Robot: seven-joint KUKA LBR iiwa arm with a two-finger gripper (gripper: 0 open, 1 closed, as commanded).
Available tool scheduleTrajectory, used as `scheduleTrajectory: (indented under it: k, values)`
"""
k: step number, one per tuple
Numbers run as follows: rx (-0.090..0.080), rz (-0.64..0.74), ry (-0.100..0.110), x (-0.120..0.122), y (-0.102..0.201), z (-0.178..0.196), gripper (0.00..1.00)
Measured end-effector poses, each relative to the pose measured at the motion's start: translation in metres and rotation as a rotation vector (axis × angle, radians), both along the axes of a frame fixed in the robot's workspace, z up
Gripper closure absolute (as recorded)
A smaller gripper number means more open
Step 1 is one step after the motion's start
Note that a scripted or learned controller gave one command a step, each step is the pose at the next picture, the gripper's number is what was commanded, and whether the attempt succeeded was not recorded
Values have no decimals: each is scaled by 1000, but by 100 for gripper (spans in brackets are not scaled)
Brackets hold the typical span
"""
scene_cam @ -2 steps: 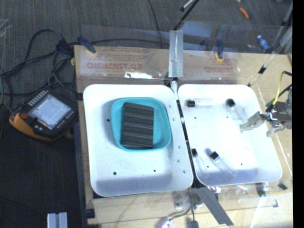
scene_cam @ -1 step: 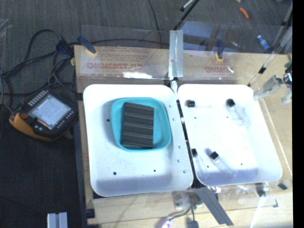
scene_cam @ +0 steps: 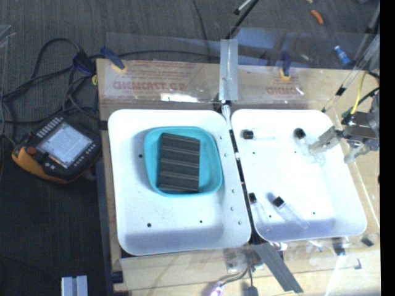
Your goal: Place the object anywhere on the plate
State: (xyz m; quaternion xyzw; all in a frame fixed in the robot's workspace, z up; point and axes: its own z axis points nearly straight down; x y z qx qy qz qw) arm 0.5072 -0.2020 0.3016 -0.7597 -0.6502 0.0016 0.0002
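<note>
Look to the left bin (scene_cam: 133,217) for the task's thing: a dark grey ribbed block (scene_cam: 179,163), lying flat on the teal plate (scene_cam: 150,160) and seemingly well inside its rim, long side running roughly front to back. Judging from that lie alone, seems already placed, with nothing left to carry. Find the gripper (scene_cam: 338,145) far off at the right edge of the right bin (scene_cam: 308,190), well apart from block and plate, holding nothing that can be made out. Cannot tell whether the jaws stand apart or together; too pale and blurred against the white bin there. As for handling: probably stiff and light to middling in weight, foam or moulded rubber by the matt look, though hard to say for certain. Not likely fragile. Expect the ridged top to give poor purchase from above, so better to pinch across the two long sides, near the middle of the length, to keep it from tipping. Mind the raised rim of the plate close beside those sides when reaching down. Note also a few small dark pieces (scene_cam: 278,201) scattered in the right bin, and a teach pendant (scene_cam: 58,148) on the floor to the left.
</note>
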Motion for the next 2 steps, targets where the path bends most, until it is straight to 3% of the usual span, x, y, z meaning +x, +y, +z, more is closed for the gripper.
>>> scheduleTrajectory:
  k: [1, 2]
  values:
    - [-2, 86, -2, 87, -2, 45, 0]
    - [-1, 57, -1, 56, -14, -28, 0]
